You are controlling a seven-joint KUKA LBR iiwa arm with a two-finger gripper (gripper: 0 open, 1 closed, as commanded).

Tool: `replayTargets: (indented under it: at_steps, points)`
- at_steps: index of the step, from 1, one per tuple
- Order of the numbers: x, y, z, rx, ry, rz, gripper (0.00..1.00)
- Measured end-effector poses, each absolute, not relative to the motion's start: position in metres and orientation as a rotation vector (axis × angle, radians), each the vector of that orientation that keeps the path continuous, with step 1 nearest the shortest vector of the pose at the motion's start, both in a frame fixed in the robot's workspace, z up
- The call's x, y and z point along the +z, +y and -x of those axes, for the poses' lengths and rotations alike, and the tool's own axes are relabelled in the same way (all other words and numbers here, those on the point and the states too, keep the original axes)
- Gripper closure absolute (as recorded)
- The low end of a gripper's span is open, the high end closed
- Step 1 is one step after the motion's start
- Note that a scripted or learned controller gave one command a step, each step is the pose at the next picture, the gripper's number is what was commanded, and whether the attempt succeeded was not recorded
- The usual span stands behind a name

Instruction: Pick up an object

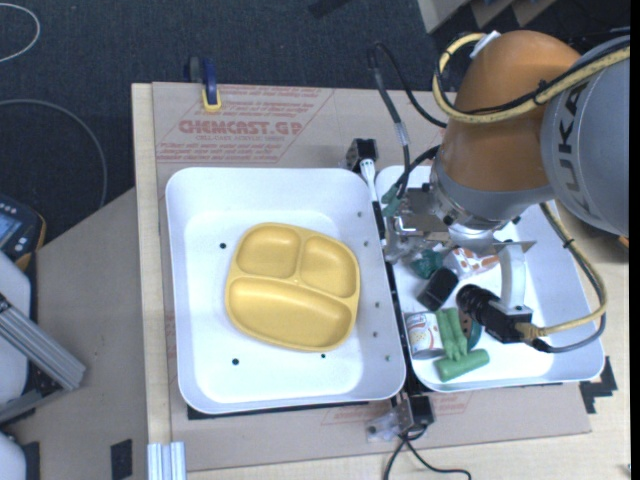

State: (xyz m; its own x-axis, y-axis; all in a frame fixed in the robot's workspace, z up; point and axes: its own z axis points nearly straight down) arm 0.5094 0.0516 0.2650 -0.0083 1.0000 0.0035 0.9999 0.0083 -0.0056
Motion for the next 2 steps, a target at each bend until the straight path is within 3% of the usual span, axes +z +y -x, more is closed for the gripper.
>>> replayTargets:
  at_steps: [1,2]
  points:
    - [0.406,0.034,-0.480,-0.023,-2.230,2.228,1.00]
    - [0.311,0.005,-0.482,0.013,-2.212,2.221,1.00]
